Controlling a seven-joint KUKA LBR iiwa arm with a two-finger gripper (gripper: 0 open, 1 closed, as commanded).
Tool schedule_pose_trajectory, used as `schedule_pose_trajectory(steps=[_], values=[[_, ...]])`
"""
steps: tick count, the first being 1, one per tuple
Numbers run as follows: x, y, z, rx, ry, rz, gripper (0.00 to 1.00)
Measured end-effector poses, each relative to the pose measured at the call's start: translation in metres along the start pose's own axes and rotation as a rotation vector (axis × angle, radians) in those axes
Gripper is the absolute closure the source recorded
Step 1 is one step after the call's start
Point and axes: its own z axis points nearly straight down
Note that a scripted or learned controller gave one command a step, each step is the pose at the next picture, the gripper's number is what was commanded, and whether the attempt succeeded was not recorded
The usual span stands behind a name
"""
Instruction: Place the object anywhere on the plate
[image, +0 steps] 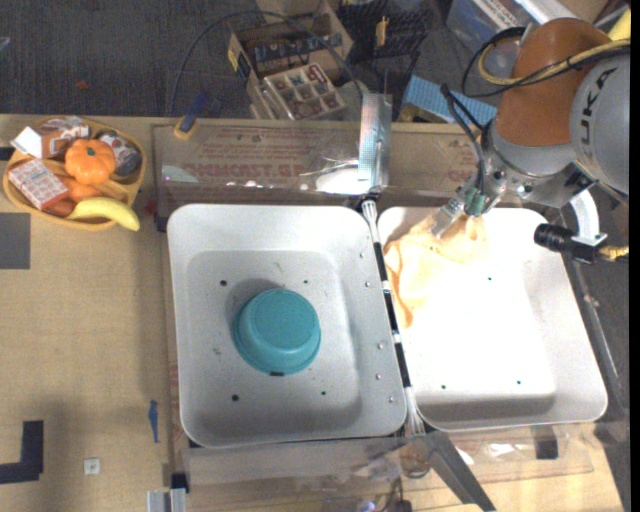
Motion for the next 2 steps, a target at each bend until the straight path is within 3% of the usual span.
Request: schedule_pose_trajectory(steps=[1,2], values=[[-0.003,-0.001,-0.04,-0.001,-0.003,0.004,1.0],[0.037,0.018,-0.037,0.0,0.0,-0.393,1.0]])
